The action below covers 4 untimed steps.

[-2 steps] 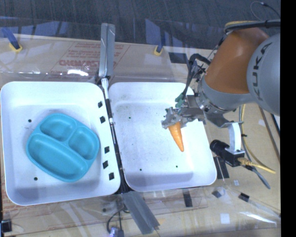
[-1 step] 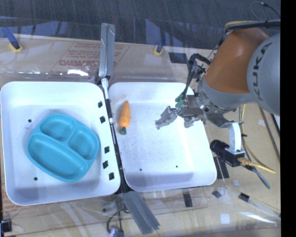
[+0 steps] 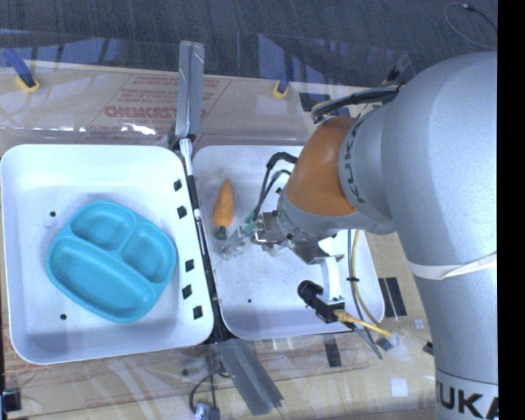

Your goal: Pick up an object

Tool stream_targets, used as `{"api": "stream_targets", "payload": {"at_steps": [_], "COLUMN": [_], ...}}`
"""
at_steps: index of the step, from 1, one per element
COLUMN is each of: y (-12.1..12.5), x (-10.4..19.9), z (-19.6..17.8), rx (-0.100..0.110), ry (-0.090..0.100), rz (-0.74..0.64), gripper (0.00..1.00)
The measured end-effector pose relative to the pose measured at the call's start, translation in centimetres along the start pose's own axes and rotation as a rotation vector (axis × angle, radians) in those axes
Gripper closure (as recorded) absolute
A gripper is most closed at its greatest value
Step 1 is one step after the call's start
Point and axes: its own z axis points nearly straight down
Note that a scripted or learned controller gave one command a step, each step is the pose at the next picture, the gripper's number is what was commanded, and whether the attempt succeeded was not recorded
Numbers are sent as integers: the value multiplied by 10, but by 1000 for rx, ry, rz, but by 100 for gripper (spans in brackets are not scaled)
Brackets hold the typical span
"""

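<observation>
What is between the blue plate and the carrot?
In the camera view, the two bins' touching walls separate the plate from the carrot.

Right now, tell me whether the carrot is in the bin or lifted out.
In the bin. The carrot lies flat on the right bin's floor near its left wall, beside the gripper.

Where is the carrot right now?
The carrot lies in the right-hand bin, near its left wall and toward the far end, just left of the gripper.
</observation>
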Motion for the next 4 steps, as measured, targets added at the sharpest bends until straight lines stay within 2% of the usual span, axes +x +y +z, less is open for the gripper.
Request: {"api": "stream_targets", "payload": {"at_steps": [1, 2, 3, 4], "y": [-64, 48, 117, 116], "x": [0, 3, -2, 0], "z": [0, 0, -1, -7], "rx": [1, -1, -1, 9], "ry": [2, 1, 0, 0], "rz": [2, 2, 1, -10], "gripper": [0, 0, 0, 100]}}
